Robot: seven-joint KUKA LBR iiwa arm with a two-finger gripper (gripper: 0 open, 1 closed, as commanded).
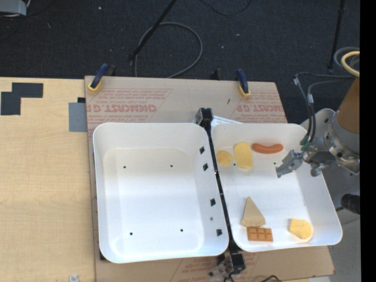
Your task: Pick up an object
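Observation:
The right bin (329, 216) holds several food toys. A red-orange sausage (267, 148) lies near its far wall, with a pale yellow block (243, 155) and a small yellow round piece (224, 157) to its left. Toward the front lie a tan wedge (253, 212), a brown waffle square (259, 234) and a yellow cheese piece (301, 228). My gripper (302, 164) hangs over the right side of this bin, just right of the sausage. It is open, and only white bin floor shows between its fingers (286, 164).
The left bin (100, 175) sits beside the right one, and a black divider strip (211, 181) runs between them. Both rest on a cardboard sheet (176, 98) held by two clamps. A wooden bench top (41, 187) stretches to the left.

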